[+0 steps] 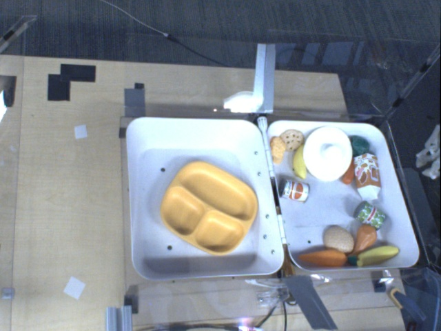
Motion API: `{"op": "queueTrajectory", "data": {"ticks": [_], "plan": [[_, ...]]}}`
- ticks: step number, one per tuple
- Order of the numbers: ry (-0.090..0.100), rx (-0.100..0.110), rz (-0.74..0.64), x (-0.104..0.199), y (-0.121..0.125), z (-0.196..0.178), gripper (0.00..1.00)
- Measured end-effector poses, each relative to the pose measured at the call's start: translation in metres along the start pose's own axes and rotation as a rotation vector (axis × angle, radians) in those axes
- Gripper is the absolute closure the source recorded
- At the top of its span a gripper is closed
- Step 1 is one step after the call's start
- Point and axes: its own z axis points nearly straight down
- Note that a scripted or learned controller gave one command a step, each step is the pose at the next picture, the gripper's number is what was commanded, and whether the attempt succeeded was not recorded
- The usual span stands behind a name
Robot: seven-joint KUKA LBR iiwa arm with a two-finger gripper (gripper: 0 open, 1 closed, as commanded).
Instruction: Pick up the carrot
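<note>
The carrot (322, 258) is a long orange piece lying flat along the front wall of the right bin (324, 209), pointing left. A small green bit shows at its right end. A beige, potato-like lump (338, 238) touches it from behind. Just to its right are a shorter orange-red piece (365, 238) and a yellow-green item (377, 254).
The left bin (148, 185) holds a yellow divided plate (207, 205). The right bin also has a white round bowl (328, 153), a banana (300, 163), a cookie (291, 139), a carton (366, 172), a red-banded can (296, 190) and a green-white can (371, 215). A metal post (264, 78) rises behind the bins.
</note>
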Motion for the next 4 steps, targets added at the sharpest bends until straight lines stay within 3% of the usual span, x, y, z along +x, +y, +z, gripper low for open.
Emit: {"op": "queueTrajectory", "data": {"ticks": [1, 2, 3, 4], "plan": [[0.010, -0.015, -0.088, -0.024, 0.065, 0.087, 1.00], [0.003, -0.003, 0.023, -0.015, 0.010, -0.016, 1.00], [0.015, -0.017, 0.030, -0.035, 0.026, 0.183, 1.00], [0.003, -0.008, 0.259, -0.038, 0.067, 0.307, 1.00]]}}
